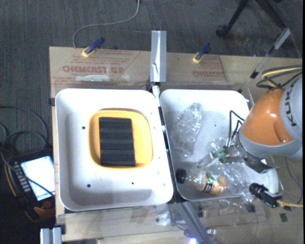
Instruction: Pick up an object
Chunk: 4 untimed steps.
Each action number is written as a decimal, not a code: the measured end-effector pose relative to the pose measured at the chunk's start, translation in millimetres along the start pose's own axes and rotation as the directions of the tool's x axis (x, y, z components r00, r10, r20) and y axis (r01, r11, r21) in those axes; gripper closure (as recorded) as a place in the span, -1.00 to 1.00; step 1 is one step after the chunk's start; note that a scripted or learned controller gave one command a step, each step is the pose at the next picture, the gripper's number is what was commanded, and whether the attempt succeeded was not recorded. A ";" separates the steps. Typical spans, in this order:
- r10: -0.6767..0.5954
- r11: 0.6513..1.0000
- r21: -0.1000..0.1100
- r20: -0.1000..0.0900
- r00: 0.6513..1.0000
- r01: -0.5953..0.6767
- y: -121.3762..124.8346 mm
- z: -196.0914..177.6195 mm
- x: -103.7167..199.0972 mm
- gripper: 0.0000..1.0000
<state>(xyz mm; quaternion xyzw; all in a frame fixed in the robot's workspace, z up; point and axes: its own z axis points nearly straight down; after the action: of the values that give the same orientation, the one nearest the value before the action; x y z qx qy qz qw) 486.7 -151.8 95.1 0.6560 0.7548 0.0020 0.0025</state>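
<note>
In the right bin (213,98) a crumpled clear plastic bottle (188,123) lies near the left wall. Along the front wall lies a clear bottle (206,181) on its side, with a black cap and an orange label. More crumpled clear plastic (239,174) sits beside it toward the right. My gripper (222,154) reaches down into this bin from the right, just above the labelled bottle and the clear plastic. The orange band of the arm (267,123) hides the bin's right side. A yellow block with a black ridged top (119,140) lies in the middle of the left bin (71,111).
A metal post (158,55) stands behind the gap between the bins. Two blue and yellow clamps (93,47) hold the board at the back. Cables and a lit tablet (35,174) lie on the floor to the left.
</note>
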 end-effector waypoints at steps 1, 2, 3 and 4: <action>0.346 0.938 -0.003 -0.002 0.938 -0.346 40.6 4.2 -51.4 -1.00; 0.346 0.938 -0.004 -0.002 0.938 -0.346 40.7 4.2 -51.5 -1.00; 0.204 0.979 0.007 0.003 0.979 -0.204 -1.2 -168.1 0.8 -1.00; 0.083 0.997 0.003 0.000 0.997 -0.083 -2.2 0.0 -5.4 -1.00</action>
<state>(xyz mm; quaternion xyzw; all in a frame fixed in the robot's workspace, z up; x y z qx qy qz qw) 485.3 -157.4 95.0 0.6869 0.7268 0.0010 0.0012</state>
